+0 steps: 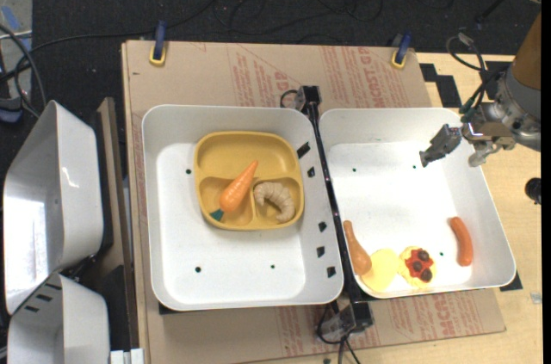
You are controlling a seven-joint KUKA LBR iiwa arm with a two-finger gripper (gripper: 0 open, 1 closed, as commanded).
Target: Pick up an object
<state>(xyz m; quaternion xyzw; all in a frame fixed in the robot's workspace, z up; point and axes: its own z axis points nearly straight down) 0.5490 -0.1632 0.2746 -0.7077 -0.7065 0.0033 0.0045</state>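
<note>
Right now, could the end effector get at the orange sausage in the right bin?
Probably yes. The end effector is over the right bin, and the orange sausage lies alone on bare floor, nothing on top. The bin's right wall close beside it may crowd a grasp.

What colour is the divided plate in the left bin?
The plate is yellow, shown best in the camera view.

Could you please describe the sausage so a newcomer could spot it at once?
Take the white bin on the view's right and follow its near edge. Of three foods there, the sausage lies farthest right: a smooth orange-red stick, unlike the flat yellow piece and the tapered drumstick.
</note>
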